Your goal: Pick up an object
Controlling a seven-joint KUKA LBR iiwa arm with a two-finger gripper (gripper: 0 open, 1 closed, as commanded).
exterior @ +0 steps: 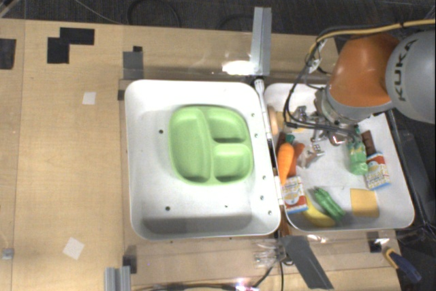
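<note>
While the arm (pixel 381 71) reaches in from your right, its hand (pixel 320 143) hangs low over the upper middle of the right bin (pixel 402 204), and you cannot tell from this slant whether it is spread or pressed together, nor whether anything sits in it. Just to the hand's left you see a toy carrot (pixel 285 160) lying lengthwise against the bin's left wall, green top pointing away from you. Below the carrot lies a small printed carton (pixel 293 191), and next to that a yellow banana-like piece (pixel 317 216) with a green pepper-like piece (pixel 327 202) resting across it. A yellow block (pixel 364 202) sits near the bin's front right corner. To the hand's right you have a green bottle-shaped item (pixel 357 157), a dark brown bar (pixel 368 142) beside it, and a small white packet with red print (pixel 377 172) just below them, all close together by the right wall.

In the left bin (pixel 146 208) a light green divided plate (pixel 208 144) with three compartments lies flat near the middle, well apart from the hand. Both bins rest side by side on the wooden table (pixel 54 167), their inner walls touching.
</note>
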